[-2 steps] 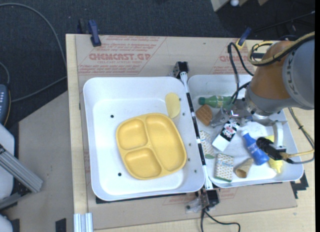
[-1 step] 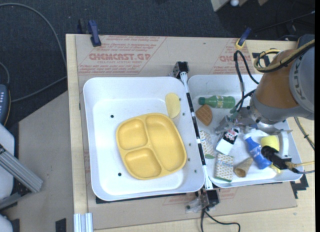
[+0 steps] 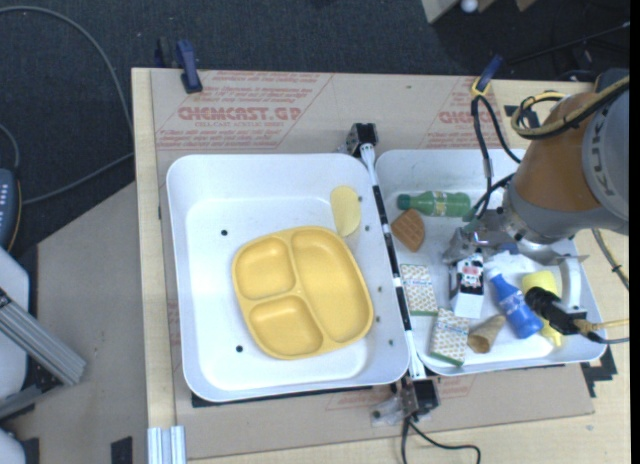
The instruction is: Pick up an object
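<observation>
we take this for a robotics lab: a cardboard-topped bench (image 3: pixel 250 102) held by clamps (image 3: pixel 187 64), two white bins (image 3: pixel 190 212), loose cables (image 3: pixel 90 42) on dark carpet, and a grey-and-orange arm (image 3: pixel 570 172).

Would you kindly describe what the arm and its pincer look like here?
The arm is rounded and grey, with a broad orange band above the wrist. Black and yellow cables loop beside it. The pincer is small, of grey metal, under a grey wrist.
</observation>
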Robot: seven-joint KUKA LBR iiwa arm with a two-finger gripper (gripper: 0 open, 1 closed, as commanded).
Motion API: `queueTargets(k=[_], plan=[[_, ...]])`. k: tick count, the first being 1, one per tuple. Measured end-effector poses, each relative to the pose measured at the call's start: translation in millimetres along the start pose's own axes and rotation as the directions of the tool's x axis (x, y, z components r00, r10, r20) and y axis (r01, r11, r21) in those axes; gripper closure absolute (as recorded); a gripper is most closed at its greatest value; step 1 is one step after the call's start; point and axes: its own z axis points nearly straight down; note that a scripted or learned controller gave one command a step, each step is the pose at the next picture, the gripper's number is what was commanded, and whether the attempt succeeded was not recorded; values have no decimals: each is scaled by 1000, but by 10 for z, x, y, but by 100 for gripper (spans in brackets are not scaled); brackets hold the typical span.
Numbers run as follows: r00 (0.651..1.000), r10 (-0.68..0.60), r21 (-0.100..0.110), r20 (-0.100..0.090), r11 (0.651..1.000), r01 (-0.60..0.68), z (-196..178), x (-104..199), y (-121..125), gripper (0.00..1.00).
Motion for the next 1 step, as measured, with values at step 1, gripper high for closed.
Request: queueTargets(k=[1], plan=[[1000, -2, 4, 0, 1000, 2, -895, 751, 202, 100]])
